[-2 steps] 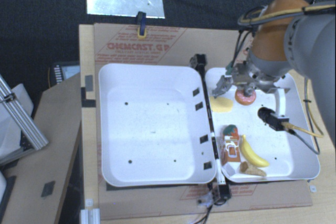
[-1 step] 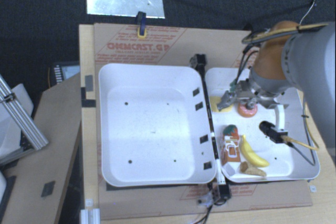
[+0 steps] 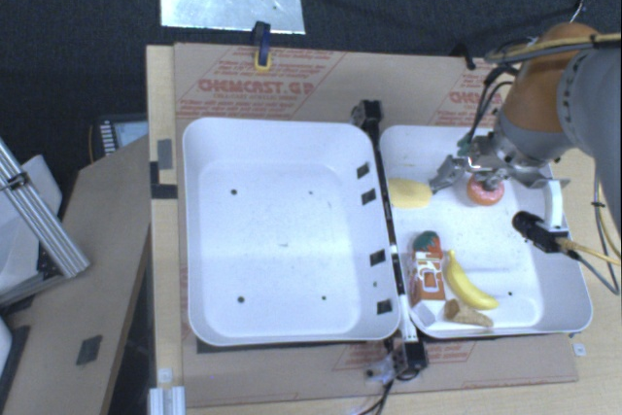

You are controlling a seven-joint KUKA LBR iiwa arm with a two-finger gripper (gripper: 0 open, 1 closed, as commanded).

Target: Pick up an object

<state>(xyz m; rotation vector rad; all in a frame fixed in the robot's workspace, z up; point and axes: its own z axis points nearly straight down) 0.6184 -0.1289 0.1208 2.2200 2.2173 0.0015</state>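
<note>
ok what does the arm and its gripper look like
The arm is a thick, rounded grey tube with an orange band above the wrist. Thin cables run along it near that band. The gripper is small, grey metal, and far narrower than the arm.

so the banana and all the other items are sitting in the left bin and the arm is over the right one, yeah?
Not quite. The camera view shows the banana and the other items in the right bin, not the left bin. The arm is indeed over the right one.
</note>
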